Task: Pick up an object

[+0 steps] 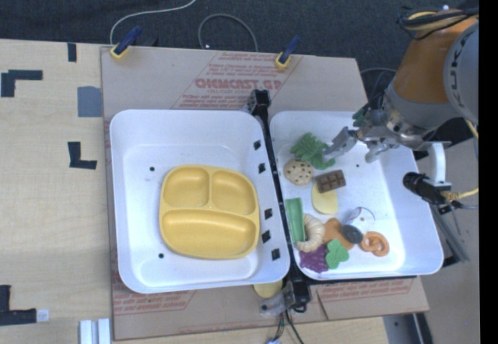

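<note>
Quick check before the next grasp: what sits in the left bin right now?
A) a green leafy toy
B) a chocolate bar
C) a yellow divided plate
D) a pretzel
C: the yellow divided plate lies alone in the left bin, while the small food toys lie in the right bin.

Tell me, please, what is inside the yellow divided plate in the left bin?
Nothing visible: the yellow divided plate shows three bare compartments. Whatever lies under it on the left bin floor is covered.

Your right bin (pixel 412 253) is crowded along its left and lower part with toy food (pixel 323 214). Its right side lies open. The yellow tray (pixel 208 210) fills the left bin's (pixel 132 179) middle.
</note>
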Tool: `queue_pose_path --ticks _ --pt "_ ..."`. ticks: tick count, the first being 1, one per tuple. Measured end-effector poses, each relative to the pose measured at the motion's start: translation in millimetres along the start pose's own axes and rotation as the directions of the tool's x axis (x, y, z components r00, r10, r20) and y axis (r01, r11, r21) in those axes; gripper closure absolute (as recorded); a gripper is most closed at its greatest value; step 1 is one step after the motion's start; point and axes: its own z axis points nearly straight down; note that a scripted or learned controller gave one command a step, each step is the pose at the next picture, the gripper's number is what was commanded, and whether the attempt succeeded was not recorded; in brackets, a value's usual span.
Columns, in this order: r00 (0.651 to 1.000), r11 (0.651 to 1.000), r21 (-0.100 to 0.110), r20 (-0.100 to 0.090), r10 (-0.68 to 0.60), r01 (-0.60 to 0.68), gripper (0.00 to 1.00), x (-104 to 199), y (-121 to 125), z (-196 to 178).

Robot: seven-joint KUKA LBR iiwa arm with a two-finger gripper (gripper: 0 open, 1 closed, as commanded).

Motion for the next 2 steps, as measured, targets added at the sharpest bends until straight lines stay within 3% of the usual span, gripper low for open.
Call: queue_pose_path --ticks 1,2 --pt "1.0 1.0 -0.009 0.003 0.001 -0.001 0.0 11 12 107" --pt "1.0 1.0 -0.01 0.004 -0.003 0.003 0.0 43 72 103"
